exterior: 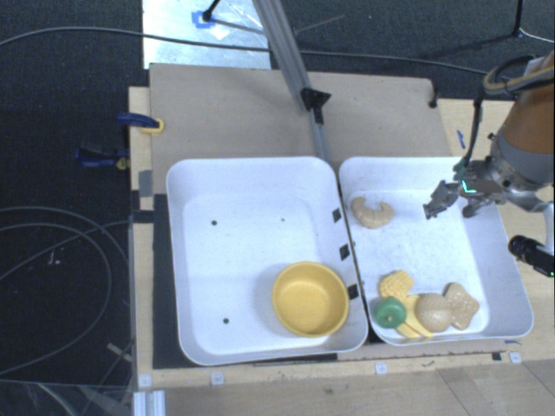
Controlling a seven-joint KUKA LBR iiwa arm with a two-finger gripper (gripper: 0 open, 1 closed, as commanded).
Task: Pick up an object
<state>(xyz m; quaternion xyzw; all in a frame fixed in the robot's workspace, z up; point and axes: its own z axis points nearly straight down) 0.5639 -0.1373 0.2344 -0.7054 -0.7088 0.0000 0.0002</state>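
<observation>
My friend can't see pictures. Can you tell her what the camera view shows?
A robot arm's gripper hovers over the right white bin, near a tan croissant-shaped toy. A pile of toy foods sits at that bin's near end. The left white bin holds a yellow bowl.

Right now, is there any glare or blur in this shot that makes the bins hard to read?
Camera view: even, soft lighting; both bins bright white but not washed out; faint shadow under the yellow bowl; gripper slightly soft; strong glare only on the shiny floor patch at top.
</observation>
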